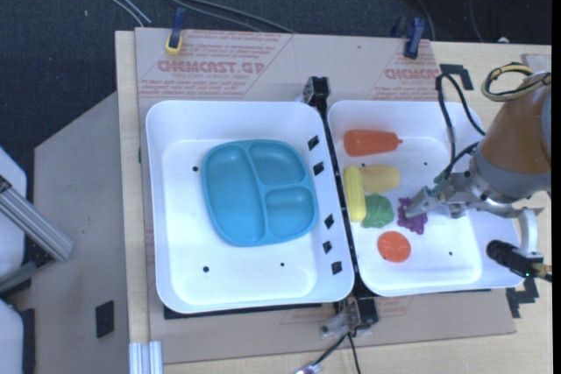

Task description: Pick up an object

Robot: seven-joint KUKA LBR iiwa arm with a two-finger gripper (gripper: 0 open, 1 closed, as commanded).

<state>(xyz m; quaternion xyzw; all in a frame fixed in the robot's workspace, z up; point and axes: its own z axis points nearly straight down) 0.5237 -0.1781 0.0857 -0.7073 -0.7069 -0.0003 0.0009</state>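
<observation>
The right bin (456,271) holds several toy foods. An orange carrot (372,142) lies at the back, with a yellow corn cob (353,193) and a pale yellow piece (381,179) in front of it. A green piece (378,211) sits beside a purple bunch (411,215), and a red-orange tomato (394,246) lies nearest the front. My gripper (427,201) reaches in from the right, low over the bin, its tip at the upper right edge of the purple bunch. Whether it touches the bunch cannot be made out.
A blue divided plate (259,191) lies in the left bin (175,267). A black divider with clips (329,188) runs between the two bins. Cables (456,114) hang over the right bin's back right corner, next to the arm.
</observation>
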